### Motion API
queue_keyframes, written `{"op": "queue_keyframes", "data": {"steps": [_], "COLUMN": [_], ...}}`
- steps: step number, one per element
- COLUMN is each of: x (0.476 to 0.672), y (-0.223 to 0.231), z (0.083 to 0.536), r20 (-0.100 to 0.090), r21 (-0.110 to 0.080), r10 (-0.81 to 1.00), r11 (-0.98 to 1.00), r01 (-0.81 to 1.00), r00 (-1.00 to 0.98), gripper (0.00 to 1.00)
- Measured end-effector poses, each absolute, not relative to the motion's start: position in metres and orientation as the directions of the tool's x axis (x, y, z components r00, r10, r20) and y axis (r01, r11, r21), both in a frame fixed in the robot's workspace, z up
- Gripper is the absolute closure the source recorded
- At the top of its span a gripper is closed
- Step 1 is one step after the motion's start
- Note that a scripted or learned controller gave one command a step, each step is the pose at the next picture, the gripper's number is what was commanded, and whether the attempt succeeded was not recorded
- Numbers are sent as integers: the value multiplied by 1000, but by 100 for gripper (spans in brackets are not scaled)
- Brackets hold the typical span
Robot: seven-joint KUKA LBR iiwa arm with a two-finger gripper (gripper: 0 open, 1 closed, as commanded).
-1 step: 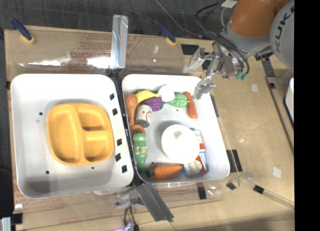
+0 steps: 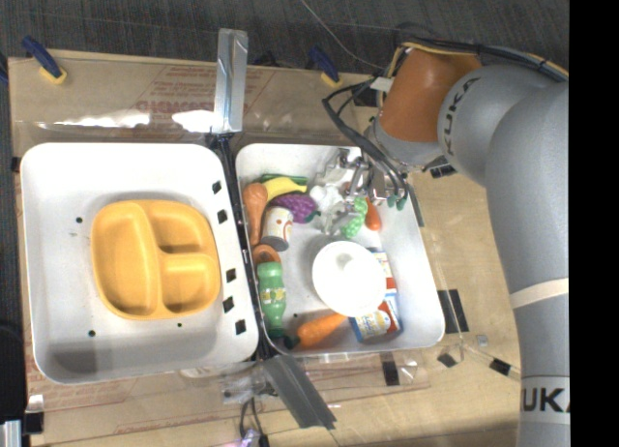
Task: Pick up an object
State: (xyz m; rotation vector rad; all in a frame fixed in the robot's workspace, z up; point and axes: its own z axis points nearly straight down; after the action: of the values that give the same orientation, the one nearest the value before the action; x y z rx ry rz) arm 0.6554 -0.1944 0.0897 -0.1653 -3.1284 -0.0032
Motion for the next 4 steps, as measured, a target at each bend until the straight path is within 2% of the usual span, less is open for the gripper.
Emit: {"op": "queue_keyframes", "data": {"steps": [1, 2, 3, 4], "x": [660, 649, 575, 513], "y": [-193, -207, -209, -201], "z": [107, 229, 156, 137], "r20": [-5, -13, 3, -45], "r21": [-1, -1, -1, 20], "r10": [98, 298, 534, 639], "r11": [995, 954, 845, 769], "r01": [98, 298, 534, 639], "r00": [-995, -954, -845, -768], "gripper": [100, 100, 100, 100]}}
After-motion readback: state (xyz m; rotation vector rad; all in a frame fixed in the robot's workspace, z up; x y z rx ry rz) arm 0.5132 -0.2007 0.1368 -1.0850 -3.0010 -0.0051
